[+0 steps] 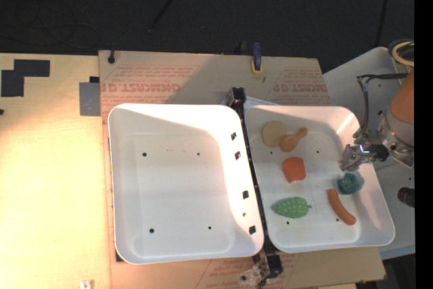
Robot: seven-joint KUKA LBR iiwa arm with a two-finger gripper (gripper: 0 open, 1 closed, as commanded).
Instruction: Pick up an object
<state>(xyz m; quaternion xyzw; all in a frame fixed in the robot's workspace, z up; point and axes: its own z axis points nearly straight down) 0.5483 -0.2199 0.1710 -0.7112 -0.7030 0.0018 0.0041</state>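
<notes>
The gripper [352, 160] is hanging at the right of the frame, inside the right bin [325, 118]; I cannot tell its state. A small teal toy [350, 183] is sitting just below it, near a toy sausage [341, 206], a green leafy toy [291, 207] and an orange block [293, 169].

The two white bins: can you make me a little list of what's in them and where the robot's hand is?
left bin: nothing in it
right bin: five toys
tan toy: far side
orange block: middle
green leafy toy: near side
sausage: near right
teal toy: right side, under the gripper
gripper: just above the teal toy, holding nothing visible
</notes>
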